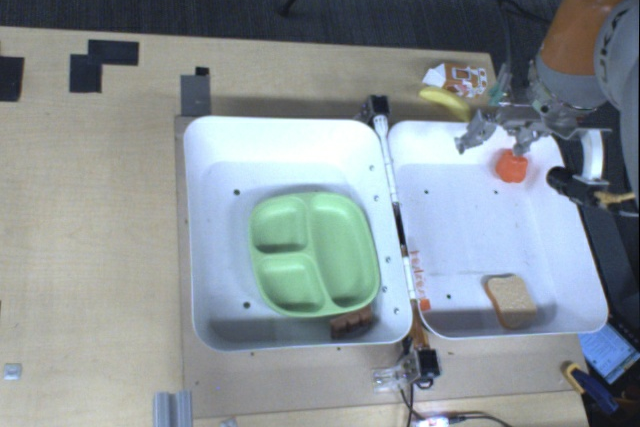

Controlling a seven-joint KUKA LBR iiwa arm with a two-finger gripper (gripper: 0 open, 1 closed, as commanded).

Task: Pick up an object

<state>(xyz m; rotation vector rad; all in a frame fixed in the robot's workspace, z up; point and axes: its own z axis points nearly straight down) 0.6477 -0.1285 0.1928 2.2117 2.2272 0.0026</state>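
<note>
End effector [497, 129] hangs at the right bin's [570, 245] far edge, fingers spread, nothing between them. Orange object [512, 166] sits just beside it on that bin's floor. Bread slice [510, 299] at bin's near wall. Pick not yet made; grasp and lift remain.

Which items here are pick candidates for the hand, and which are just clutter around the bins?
Candidates for the pick:
- orange object, right bin, just under the hand
- bread slice, right bin
- green divided plate, left bin
- small brown piece at the plate's near edge

Lying about:
- banana and wrapper on the bench behind the right bin
</note>
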